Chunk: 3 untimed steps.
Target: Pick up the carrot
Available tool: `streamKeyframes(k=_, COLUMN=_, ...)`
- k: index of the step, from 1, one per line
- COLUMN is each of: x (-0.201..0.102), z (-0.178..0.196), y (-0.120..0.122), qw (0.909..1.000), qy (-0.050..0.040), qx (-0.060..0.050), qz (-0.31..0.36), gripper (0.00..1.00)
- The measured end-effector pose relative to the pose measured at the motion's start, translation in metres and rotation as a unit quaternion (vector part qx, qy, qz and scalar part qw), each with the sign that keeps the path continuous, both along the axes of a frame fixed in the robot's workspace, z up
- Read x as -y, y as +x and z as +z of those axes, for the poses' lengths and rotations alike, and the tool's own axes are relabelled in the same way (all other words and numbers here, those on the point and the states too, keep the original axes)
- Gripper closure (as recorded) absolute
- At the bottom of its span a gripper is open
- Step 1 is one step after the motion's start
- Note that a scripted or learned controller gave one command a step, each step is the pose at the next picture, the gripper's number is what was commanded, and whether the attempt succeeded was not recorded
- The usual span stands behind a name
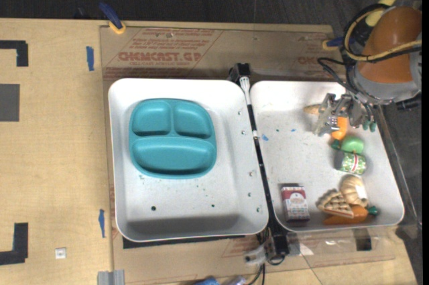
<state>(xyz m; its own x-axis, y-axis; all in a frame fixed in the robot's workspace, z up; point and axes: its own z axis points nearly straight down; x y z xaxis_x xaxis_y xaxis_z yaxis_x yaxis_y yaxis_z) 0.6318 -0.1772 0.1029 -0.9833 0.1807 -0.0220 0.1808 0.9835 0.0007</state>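
Observation:
My gripper [343,115] hangs low over the back right part of the right bin [288,102], below the orange-banded wrist. Right under it lies an orange piece [340,127] with a green end [352,144]; it looks like the carrot and touches or nearly touches the gripper. A second orange thing with a green tip [356,214] lies at the bin's front right, partly under tan bread-like pieces [343,195]. The view does not show whether anything is gripped.
A green and white can [354,163] lies just in front of the gripper. A small tan item [313,110] sits to its left. A red box [293,202] stands at the bin's front. The left bin [127,196] holds a teal divided plate [173,136].

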Motion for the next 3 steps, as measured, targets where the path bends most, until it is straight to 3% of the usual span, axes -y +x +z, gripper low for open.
streamKeyframes(k=1, x=0.000, z=0.012, y=0.003, qw=1.0000, qy=-0.0010, qx=0.005, qz=0.000, gripper=1.00)
streamKeyframes(k=2, x=-0.053, z=0.050, y=0.002, qw=0.9999, qy=0.0023, qx=-0.004, qz=-0.016, gripper=1.00)
streamKeyframes(k=3, x=-0.051, z=0.048, y=0.000, qw=0.9998, qy=0.0020, qx=-0.006, qz=-0.017, gripper=0.00)
